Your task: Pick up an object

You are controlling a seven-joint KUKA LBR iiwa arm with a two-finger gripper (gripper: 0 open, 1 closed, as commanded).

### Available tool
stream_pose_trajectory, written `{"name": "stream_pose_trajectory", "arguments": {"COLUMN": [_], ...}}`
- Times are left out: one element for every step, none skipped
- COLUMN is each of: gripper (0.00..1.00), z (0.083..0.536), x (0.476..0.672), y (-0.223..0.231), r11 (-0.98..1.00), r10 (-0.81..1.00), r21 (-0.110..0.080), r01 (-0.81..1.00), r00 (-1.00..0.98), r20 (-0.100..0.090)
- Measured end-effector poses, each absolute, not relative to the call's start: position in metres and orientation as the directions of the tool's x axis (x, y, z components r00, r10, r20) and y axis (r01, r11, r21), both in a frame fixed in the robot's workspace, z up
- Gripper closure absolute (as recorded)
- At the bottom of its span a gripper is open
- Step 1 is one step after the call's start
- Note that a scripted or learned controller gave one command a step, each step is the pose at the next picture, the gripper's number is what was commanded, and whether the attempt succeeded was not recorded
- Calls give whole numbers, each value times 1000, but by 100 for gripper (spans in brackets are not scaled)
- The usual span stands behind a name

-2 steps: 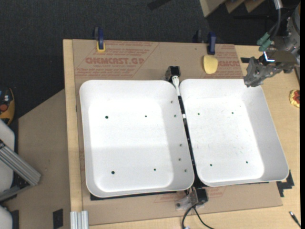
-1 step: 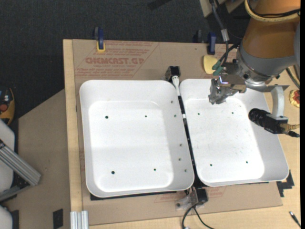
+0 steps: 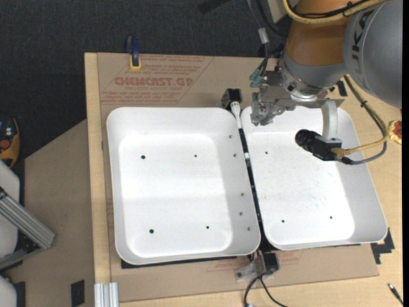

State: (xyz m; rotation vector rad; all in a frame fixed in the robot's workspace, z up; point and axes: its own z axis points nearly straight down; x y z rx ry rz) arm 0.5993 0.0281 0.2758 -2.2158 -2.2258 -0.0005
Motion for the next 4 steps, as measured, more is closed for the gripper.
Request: {"name": "stream_pose_trajectory", "arguments": {"gripper": [100, 100, 100, 100], "z": [316, 294, 330, 342], "x": [624, 668, 652, 639], "y": [26, 76, 51, 32], "r11": [2, 5, -2, -2], "r10": [1000, 1000, 1000, 1000], "r21": [6, 3, 6, 1], "r01": [1000, 1000, 1000, 1000], "r00": [-2, -5, 2, 2], "r20": [-1, 1, -1, 0]}}
